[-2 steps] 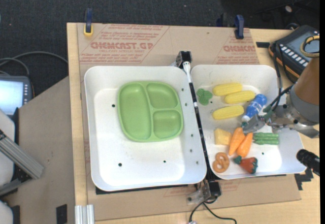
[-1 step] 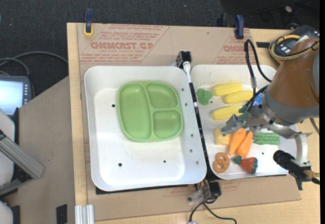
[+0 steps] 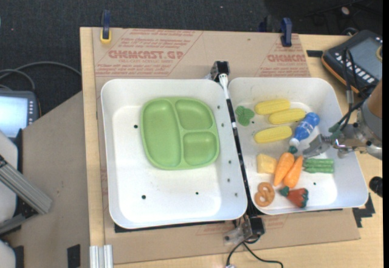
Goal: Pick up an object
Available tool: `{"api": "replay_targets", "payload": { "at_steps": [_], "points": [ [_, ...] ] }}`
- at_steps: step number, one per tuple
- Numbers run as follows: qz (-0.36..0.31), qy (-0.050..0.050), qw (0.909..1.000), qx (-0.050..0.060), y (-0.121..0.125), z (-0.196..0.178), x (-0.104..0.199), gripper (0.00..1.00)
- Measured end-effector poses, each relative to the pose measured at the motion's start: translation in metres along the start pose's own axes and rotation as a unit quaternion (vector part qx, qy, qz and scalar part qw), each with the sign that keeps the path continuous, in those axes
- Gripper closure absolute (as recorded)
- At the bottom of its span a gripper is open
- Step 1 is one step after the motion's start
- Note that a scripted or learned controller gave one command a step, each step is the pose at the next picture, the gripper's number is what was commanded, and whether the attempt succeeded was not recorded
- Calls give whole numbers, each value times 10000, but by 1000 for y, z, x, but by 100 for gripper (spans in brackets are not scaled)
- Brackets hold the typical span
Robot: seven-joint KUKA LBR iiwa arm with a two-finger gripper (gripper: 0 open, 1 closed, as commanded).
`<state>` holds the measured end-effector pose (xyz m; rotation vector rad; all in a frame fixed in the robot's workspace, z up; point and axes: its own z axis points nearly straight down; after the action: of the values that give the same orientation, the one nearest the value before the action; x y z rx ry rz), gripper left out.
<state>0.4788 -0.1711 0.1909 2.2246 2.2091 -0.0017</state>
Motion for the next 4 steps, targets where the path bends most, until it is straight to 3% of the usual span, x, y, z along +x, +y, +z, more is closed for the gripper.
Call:
{"api": "replay_targets", "payload": {
  "at_steps": [1, 2, 3, 4],
  "points": [
    [-58, 6, 10000, -66, 3, -138, 23, 0],
    [-44, 45, 10000, 70, -1, -32, 52, 0],
    [-64, 46, 10000, 50, -1, 9, 108, 0],
    [-9, 28, 10000, 40, -1, 34, 42, 0]
  ]
}}
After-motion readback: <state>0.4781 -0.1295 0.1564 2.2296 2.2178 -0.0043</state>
